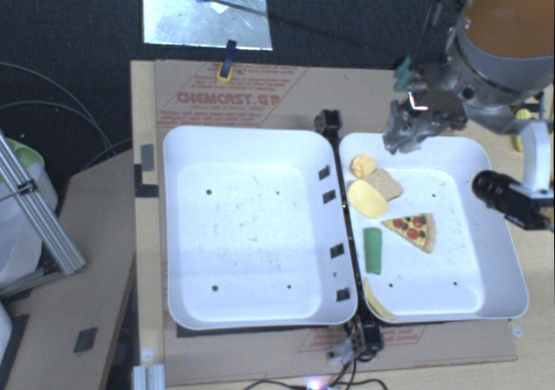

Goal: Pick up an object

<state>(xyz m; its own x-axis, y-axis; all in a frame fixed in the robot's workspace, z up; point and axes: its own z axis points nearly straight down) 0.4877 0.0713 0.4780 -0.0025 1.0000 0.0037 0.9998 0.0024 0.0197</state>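
Two shallow white bins are seen from above at a slant, set side by side on a bench (pixel 260 89) covered with printed cardboard. The left bin (pixel 186 232) is shown with only small specks and dots on its floor. The right bin (pixel 486 267) holds several toy food pieces, all gathered in its left half.

Taking the right bin as a clock face, a small yellow-orange lump (pixel 362 165) is placed at about ten o'clock, near the top left corner. Just below it a tan block (pixel 385 184) is laid, touching a pale yellow oval piece (pixel 368 199) at about nine o'clock. A pizza slice (pixel 413 230) with red toppings is set near the centre, its point directed towards three o'clock. A green stick (pixel 372 250) is laid upright along the left wall at about eight o'clock, and a yellow curved piece (pixel 375 302) is tucked at the bottom left corner, at about seven o'clock.

The grey arm (pixel 507 50) is reached in from the right, at about one o'clock of the view. Its gripper (pixel 408 133) is held above the top rim of the right bin, at about eleven o'clock of that bin, apart from the toy food. Nothing is seen between its fingers; whether they are spread or pressed together cannot be told.
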